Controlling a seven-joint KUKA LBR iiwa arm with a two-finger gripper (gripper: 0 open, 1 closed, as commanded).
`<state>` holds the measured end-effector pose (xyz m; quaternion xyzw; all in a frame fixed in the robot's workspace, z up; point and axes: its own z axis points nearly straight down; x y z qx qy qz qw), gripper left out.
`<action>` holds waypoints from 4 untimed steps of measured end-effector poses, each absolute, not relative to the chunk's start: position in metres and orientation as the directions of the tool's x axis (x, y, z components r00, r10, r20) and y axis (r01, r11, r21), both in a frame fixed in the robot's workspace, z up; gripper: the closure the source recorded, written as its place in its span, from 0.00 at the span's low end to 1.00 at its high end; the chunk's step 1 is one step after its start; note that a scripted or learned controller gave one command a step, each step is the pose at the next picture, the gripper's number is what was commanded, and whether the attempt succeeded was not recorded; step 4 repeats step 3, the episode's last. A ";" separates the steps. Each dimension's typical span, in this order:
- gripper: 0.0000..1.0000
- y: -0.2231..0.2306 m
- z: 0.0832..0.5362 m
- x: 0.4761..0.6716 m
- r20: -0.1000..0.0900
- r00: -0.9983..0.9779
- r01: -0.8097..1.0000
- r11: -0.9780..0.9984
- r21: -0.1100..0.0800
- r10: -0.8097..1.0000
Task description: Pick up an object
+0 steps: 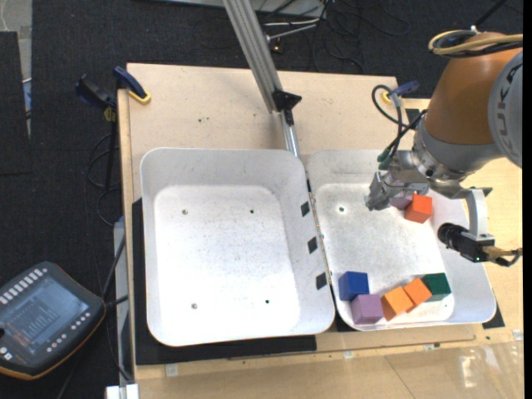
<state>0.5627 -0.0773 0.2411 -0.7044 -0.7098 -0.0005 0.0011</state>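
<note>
My gripper (381, 198) hangs low over the upper part of the right bin (391, 248), reaching in from the right under the orange wrist band. An orange-red block (418, 208) lies just to its right, with a small purple piece (402, 199) showing beside it. Along the bin's front edge sit a blue cube (353, 284), a purple block (367, 307), an orange block (398, 298) and a green block (435, 287). Nothing shows between the fingers.
The left bin (220, 239) lies beside the right one, with black clips on the shared wall. A slanted metal pole (253, 44) crosses the bench from the top. A teach pendant (41, 318) rests at the lower left.
</note>
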 end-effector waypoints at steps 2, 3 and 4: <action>1.00 0.026 0.246 0.545 0.002 -0.009 1.000 0.009 -0.001 1.000; 1.00 0.083 0.251 0.549 0.002 -0.008 1.000 0.008 0.001 1.000; 1.00 0.083 0.251 0.549 0.002 -0.008 1.000 0.008 0.001 1.000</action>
